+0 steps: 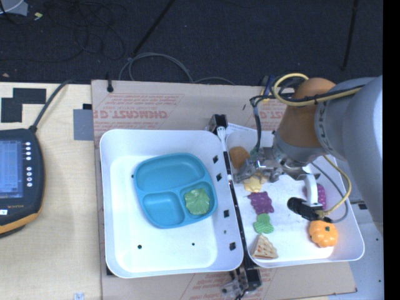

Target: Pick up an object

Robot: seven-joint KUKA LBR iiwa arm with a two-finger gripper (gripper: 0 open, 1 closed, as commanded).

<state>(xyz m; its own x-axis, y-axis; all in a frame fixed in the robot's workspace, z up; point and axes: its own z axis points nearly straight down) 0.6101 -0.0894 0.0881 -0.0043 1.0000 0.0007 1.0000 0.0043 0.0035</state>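
My gripper (259, 169) is low over the near-left part of the right bin (350, 245), seen from above under the grey wrist with its orange band. Directly at its tip lies a small yellow toy (252, 184), partly covered by it. A brown rounded toy (238, 155) sits just to the gripper's left by the bin wall. Below the yellow toy come purple grapes (260, 201), a green piece (263, 224) and a sandwich wedge (265, 247). Nothing can be seen held.
An orange pumpkin (323, 233) and a magenta toy (321, 195) lie at the right bin's right side. The left bin (119, 230) holds a blue divided plate (165, 180) with a green leafy toy (197, 200) in one compartment. A tablet-like pendant (15, 174) lies at far left.
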